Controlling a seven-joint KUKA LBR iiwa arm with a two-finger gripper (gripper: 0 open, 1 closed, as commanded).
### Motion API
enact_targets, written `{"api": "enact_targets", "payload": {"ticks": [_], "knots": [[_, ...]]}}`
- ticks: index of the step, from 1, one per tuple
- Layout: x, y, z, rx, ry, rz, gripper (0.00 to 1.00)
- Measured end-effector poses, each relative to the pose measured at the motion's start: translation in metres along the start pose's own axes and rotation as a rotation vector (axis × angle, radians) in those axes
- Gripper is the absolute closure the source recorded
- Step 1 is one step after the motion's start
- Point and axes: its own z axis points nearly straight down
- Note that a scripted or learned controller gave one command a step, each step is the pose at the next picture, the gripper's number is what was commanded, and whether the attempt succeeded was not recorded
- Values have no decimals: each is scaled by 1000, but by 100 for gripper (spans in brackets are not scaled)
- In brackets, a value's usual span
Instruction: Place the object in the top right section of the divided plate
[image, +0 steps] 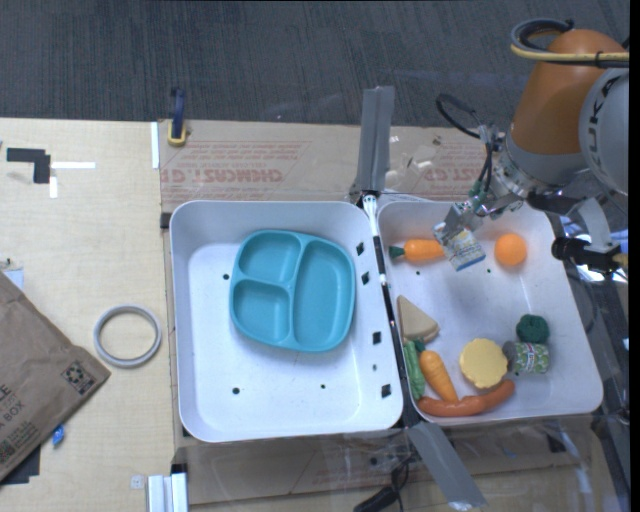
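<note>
A teal divided plate (293, 290) lies in the left white bin (200, 330), with two small sections on its left and one long section on its right. My gripper (460, 243) hangs over the upper part of the right bin (575, 330), just right of a small carrot (422, 251) and left of an orange ball (511, 250). I see nothing between its fingers.
The right bin also holds a sandwich wedge (417, 320), a second carrot (437, 374), a yellow round piece (483, 362), a sausage (466, 402), a green broccoli piece (532, 327) and a small can (527, 358). A tape ring (127, 334) and a brown box (35, 380) lie on the bench at left.
</note>
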Motion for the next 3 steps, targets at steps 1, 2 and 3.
{"api": "enact_targets", "payload": {"ticks": [1,2,3], "knots": [[-1,1,-7,1,-1,-2,100],[-4,11,74,-6,-4,-342,100],[5,-31,97,-4,-1,-687,100]]}}
